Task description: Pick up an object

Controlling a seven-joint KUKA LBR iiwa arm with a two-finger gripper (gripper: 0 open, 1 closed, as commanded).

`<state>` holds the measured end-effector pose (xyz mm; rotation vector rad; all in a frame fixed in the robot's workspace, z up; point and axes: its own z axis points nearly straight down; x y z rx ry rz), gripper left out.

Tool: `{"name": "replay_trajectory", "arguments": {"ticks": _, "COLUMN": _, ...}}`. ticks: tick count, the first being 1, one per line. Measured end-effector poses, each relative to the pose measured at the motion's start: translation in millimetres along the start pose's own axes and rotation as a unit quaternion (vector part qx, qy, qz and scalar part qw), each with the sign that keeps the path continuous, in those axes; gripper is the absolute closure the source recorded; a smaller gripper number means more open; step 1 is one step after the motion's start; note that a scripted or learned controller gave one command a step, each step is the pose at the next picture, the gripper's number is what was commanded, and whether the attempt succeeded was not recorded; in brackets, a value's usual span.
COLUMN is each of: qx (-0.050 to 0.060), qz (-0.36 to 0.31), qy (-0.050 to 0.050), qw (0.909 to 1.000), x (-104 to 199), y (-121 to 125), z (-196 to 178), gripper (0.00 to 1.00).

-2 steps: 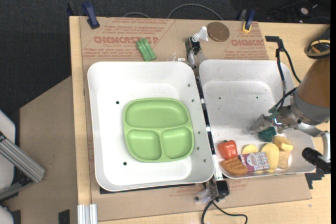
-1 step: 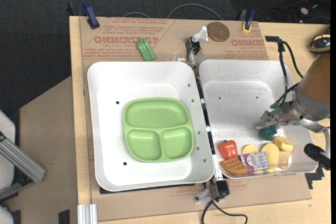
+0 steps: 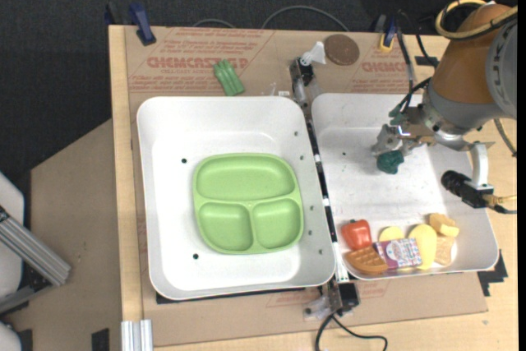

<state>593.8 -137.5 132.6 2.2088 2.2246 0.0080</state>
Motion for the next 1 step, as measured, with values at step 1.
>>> {"name": "replay_trajectory", "arguments": {"ticks": 1, "qx": -0.001, "qz": -0.001, "qy": 0.001, "qw": 1.0000, "x": 70.1, "y": 44.1, "z": -55.8, "gripper": 1.00}}
